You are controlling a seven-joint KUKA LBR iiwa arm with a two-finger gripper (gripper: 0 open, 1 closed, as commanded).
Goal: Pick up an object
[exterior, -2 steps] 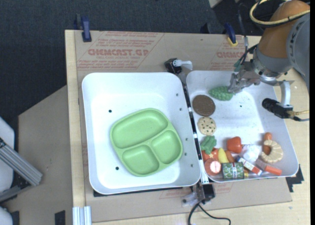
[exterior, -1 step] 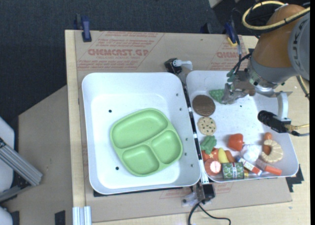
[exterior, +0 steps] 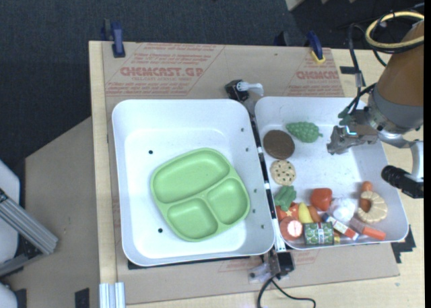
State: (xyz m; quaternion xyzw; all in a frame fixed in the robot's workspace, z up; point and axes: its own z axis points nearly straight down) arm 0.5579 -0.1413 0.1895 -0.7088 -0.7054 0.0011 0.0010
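My fingers [exterior: 342, 139], state unclear, hover right of green bumpy toy [exterior: 302, 131]; table [exterior: 161, 71] reads CHEMCAST.

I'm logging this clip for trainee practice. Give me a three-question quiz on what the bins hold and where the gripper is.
1. True or false: the green divided plate lies in the left bin.
2. Which item lies nearest the gripper? A) chocolate-chip cookie B) green bumpy toy C) green can
3. Fill in: the brown round disc lies in the ____ bin, close to the wall between the bins.

Key: 1 true. 2 B. 3 right; it sits in the right bin, just above the cookie in the view.
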